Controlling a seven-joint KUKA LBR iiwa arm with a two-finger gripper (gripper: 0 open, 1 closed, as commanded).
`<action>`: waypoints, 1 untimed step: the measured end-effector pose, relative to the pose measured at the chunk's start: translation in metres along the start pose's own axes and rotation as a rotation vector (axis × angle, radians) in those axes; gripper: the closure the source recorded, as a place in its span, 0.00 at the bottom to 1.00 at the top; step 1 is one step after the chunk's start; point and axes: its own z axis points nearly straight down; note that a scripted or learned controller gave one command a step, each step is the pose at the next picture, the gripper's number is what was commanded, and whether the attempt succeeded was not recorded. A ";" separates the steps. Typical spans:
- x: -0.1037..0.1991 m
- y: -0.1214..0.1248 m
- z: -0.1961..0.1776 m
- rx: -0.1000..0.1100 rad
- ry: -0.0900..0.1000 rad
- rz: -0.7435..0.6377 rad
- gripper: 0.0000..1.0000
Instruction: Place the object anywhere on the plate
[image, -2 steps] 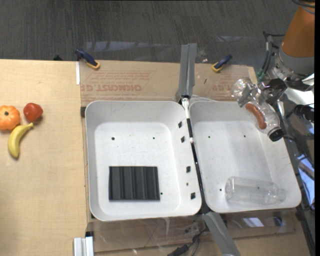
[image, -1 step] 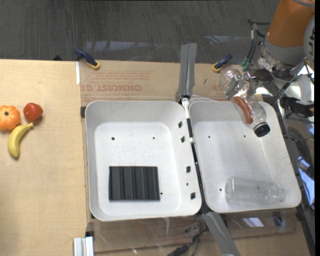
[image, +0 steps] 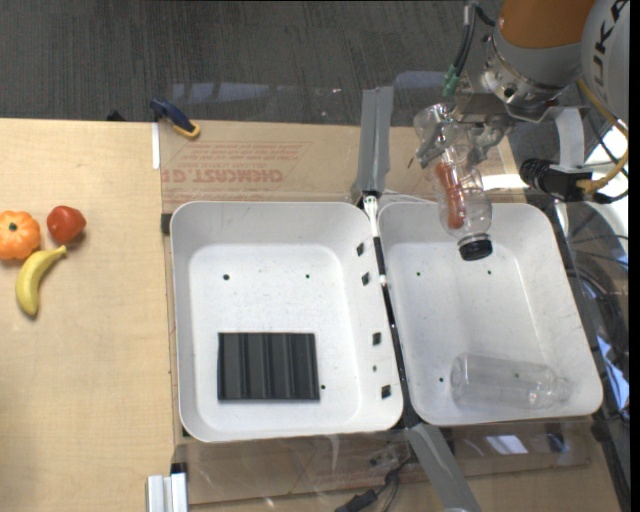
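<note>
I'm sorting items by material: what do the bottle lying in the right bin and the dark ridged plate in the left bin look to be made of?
The lying bottle looks like clear thin plastic: the bin floor shows through it, with soft glints. The ridged plate looks like matte black plastic or rubber, with no shine; which one is unclear.

Place: I'm driving in a robotics lab
Signs: paired white bins (image: 270, 225), cardboard-lined bench (image: 80, 400), cabled arm (image: 540, 30)

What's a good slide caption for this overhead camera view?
End effector holds a clear bottle above the right bin; a dark ridged plate lies in the left bin.
</note>
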 end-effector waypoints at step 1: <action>0.042 0.003 -0.055 0.001 -0.001 0.022 1.00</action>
